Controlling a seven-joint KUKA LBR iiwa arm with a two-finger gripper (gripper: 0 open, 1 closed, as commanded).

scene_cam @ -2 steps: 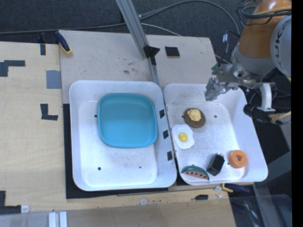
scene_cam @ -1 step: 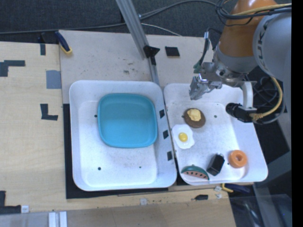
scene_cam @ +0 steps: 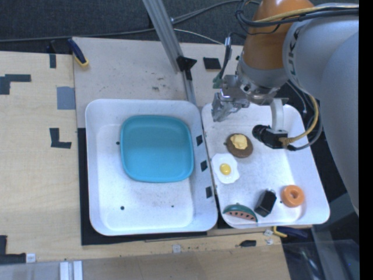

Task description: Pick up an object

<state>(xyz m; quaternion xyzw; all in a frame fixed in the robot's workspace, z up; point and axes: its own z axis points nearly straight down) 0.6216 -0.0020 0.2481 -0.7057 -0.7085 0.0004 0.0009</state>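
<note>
Gripper (scene_cam: pixel 223 111) over the far left corner of the right bin (scene_cam: pixel 312 185); whether it is parted or clenched cannot be told, and nothing is seen in it. Left of it, the left bin (scene_cam: pixel 105 209) holds a teal square plate (scene_cam: pixel 157 147). Below the gripper, apart: brown round piece with a yellow top (scene_cam: pixel 239 145), then fried egg (scene_cam: pixel 225 170). Farther, at the near edge: orange doughnut (scene_cam: pixel 292 195), watermelon slice (scene_cam: pixel 240 213), black block (scene_cam: pixel 266 202). Bench pale wood.
</note>
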